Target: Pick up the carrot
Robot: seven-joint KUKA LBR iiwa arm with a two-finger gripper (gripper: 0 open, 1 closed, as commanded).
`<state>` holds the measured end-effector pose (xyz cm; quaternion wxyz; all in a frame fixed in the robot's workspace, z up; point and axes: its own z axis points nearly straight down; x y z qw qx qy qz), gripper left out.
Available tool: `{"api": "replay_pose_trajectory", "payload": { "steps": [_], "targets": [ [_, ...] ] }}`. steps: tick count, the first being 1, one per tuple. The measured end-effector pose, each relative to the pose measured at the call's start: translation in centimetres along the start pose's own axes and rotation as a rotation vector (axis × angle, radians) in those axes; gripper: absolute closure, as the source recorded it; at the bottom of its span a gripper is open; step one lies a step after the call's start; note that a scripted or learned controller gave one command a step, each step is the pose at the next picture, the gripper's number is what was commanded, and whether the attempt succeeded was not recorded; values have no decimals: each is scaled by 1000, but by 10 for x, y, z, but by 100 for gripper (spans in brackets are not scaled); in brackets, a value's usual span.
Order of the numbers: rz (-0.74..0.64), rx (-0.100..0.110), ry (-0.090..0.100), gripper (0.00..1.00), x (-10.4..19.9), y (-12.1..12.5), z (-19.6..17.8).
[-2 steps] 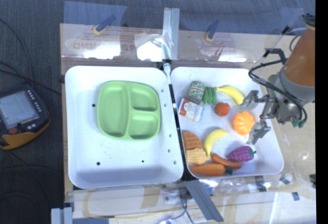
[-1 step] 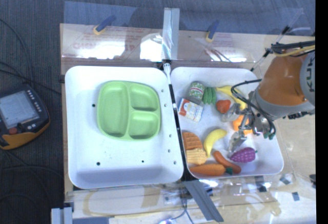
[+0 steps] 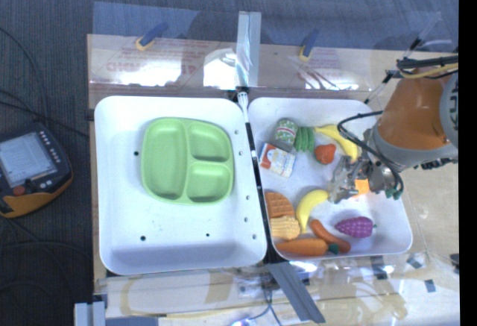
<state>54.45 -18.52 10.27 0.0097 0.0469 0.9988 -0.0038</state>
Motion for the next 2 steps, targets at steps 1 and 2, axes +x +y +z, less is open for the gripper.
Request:
{"api": "replay_pose_trajectory", "payload": {
  "steps": [1,2],
  "targets": [
    [86,-4,8,100,25,33,-98],
    [-239,-8,16,100,46,26,-109]
  ]
}}
